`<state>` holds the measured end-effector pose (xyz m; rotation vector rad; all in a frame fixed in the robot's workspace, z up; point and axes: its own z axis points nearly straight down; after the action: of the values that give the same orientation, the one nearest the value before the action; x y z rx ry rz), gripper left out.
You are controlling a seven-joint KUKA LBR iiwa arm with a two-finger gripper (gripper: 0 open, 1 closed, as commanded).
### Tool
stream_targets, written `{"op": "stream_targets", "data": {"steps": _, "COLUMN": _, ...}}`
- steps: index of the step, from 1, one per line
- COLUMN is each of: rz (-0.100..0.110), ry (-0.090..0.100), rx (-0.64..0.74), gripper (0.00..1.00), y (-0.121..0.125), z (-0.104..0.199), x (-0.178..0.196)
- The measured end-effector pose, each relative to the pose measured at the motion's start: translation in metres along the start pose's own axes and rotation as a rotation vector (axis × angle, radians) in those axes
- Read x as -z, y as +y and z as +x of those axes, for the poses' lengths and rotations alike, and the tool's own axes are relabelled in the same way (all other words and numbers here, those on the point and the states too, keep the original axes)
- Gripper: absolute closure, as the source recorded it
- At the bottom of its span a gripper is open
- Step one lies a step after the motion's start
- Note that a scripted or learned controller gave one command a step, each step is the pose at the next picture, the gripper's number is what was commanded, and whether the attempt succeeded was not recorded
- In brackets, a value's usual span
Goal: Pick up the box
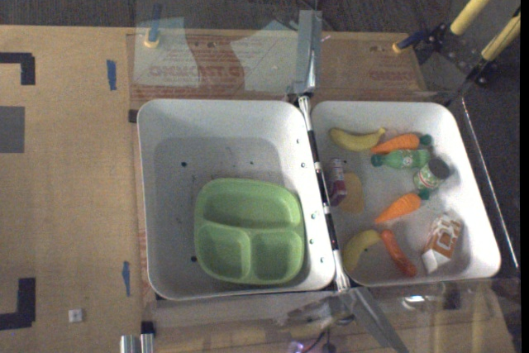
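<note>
Jaw state: can't tell. Right bin (479, 207): box (442, 240) lies tilted in the corner on the arm's entry side. Risks: a finger clips the bin wall, or the jaws snag the carrot (398, 252) just beside the box.

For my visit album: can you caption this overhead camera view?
Green divided tray in the left bin; toy bananas, carrots, bottles and the small box in the right bin.

The box (443, 240) has orange marks on it, but they are too small to read. The faint print on the clear sheet (216, 62) is blurry too.
</note>
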<state>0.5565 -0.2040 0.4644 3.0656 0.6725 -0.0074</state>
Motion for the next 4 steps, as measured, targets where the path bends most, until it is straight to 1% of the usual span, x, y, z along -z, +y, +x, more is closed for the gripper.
{"op": "stream_targets", "data": {"steps": 4, "rz": -0.006, "ry": -0.003, "rx": 0.026, "gripper": 1.00, "y": -0.007, "z": 0.011, "x": 0.040}}
